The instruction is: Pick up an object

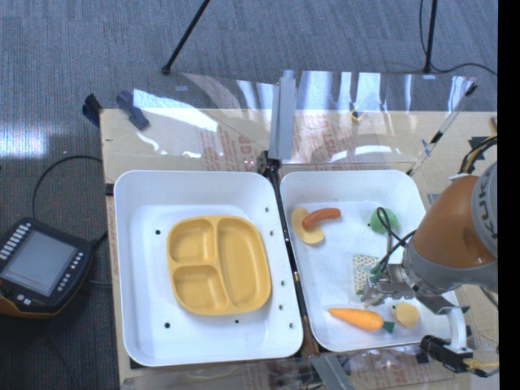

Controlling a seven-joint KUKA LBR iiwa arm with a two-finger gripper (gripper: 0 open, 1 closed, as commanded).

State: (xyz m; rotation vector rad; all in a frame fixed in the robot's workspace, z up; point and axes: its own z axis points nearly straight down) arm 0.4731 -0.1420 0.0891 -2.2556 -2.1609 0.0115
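The right bin [325,187] holds several small items. A red sausage [322,215] lies at its far left beside a pale yellow slice [309,234]. A green round piece [385,218] sits at the far right. An orange carrot [357,319] lies near the front wall, with a small yellow piece [406,314] to its right. A patterned flat square [364,270] lies in the middle. My gripper [380,288] is low in the right bin, at the near right corner of the patterned square and just above the carrot.
The left bin [138,218] holds a yellow divided tray [218,264]. A clear plastic sheet [325,120] stands behind both bins. A teach pendant [36,265] lies on the floor to the left. The arm's orange band [455,218] overhangs the right bin's right wall.
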